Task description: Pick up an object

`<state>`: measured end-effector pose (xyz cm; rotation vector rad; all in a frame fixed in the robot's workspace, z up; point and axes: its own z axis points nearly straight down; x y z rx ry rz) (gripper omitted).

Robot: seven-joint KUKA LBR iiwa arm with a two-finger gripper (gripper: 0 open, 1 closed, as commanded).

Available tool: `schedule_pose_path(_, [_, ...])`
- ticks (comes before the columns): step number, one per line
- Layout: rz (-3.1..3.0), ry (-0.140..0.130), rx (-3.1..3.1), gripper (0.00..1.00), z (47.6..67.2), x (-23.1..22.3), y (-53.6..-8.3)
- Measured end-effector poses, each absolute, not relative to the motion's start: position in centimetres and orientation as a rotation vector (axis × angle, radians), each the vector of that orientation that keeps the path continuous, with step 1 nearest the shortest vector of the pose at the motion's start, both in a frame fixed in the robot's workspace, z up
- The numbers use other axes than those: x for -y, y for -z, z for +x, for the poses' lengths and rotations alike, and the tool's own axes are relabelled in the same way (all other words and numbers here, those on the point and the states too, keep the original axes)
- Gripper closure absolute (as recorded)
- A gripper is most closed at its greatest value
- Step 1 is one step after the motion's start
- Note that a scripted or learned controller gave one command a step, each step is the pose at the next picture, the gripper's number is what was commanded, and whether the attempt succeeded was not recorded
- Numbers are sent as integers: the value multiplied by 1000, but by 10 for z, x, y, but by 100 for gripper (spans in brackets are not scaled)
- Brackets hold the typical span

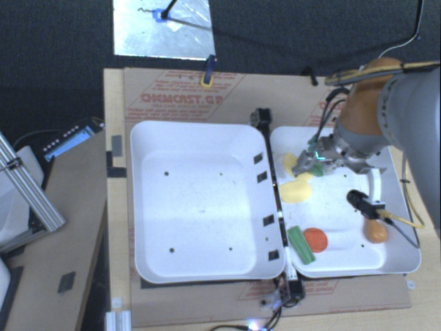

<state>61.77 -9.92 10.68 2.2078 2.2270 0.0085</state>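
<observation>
Camera view, looking down at a slant: my end effector (311,158) hangs low over the upper left of the right bin (400,254), just above a small yellow piece (290,162) and near the larger yellow object (295,190), presumably so as to descend on one of them; whether it is released or clenched I cannot tell. The yellow object's long axis runs roughly left to right, tilted slightly. A green block (300,245), red disc (315,238) and orange ball (375,232) lie nearer the front, and the left bin (145,143) sits alongside.
</observation>
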Motion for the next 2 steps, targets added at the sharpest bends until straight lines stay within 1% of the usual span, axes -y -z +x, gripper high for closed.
schedule_pose_path(1, [2213, -5, -2225, 0, 659, 98, -84])
schedule_pose_path(2, [2209, -6, -2225, 100, 659, 98, -97])
